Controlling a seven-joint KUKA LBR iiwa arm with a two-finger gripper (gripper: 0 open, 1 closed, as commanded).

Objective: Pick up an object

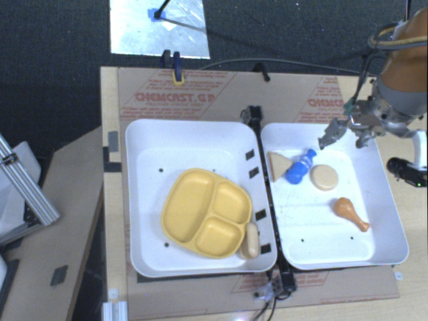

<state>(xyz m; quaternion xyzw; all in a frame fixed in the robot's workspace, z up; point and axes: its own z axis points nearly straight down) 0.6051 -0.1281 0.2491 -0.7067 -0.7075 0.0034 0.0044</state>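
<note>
We look down on a tan bench (80, 179) covered by a sheet of brown protective paper (200, 92) printed in red with "CHEMCAST GP", readable twice along the top, beyond the bins. On it sit two shallow white bins, and we take the black divider (264, 192) where they meet as our landmark. Left of the divider, the left bin (154, 152) holds a yellow compartment plate (206, 212) with three wells, and a small beige roll (251, 239) lies between the plate's edge and the divider, close to the bin's near wall. Right of the divider, the right bin (348, 253) holds a tan wedge (279, 162) just beside the divider, a blue bottle (299, 167) touching the wedge on its far side, a round beige disc (324, 177) next beyond that, and an orange drumstick (351, 212) farther out still and nearer to us. The near half of the right bin floor is bare, giving open room. The gripper (346, 134) hangs over the far part of the right bin, beyond the bottle and disc, with its two fingers spread apart and nothing between them. Beyond the bench lies dark carpet (53, 45) with a shiny metal plate (159, 17) on it. An aluminium rail (27, 186) stands far left of the divider.
</note>
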